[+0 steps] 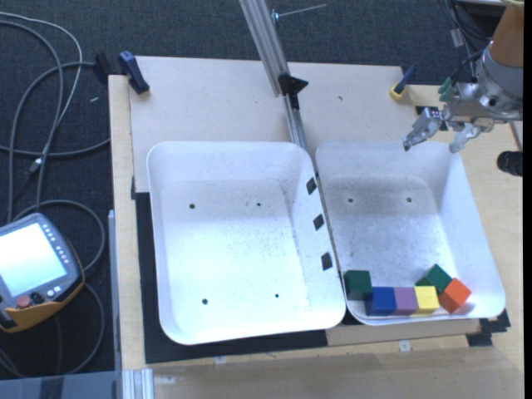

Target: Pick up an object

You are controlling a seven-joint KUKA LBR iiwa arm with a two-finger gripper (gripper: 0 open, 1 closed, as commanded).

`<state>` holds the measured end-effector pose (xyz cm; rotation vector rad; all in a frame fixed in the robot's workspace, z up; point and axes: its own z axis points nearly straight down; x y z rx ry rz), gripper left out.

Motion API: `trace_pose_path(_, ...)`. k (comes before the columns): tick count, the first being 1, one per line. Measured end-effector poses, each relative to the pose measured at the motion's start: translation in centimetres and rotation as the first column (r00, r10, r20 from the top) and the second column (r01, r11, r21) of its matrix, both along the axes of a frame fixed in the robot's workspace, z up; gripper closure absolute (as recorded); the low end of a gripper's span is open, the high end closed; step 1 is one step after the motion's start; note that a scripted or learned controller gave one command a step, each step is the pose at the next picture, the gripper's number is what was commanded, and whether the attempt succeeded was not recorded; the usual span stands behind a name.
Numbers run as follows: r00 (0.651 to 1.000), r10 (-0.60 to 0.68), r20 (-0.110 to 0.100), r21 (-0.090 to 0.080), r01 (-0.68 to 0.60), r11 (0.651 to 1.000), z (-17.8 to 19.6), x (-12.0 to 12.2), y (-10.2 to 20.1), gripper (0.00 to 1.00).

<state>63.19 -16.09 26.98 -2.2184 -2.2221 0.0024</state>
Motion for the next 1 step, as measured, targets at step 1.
trace_pose_path(1,1.000,-0.005,-0.008,0.002,0.005,1.000,-12.19,-0.03,-5.57,0.00)
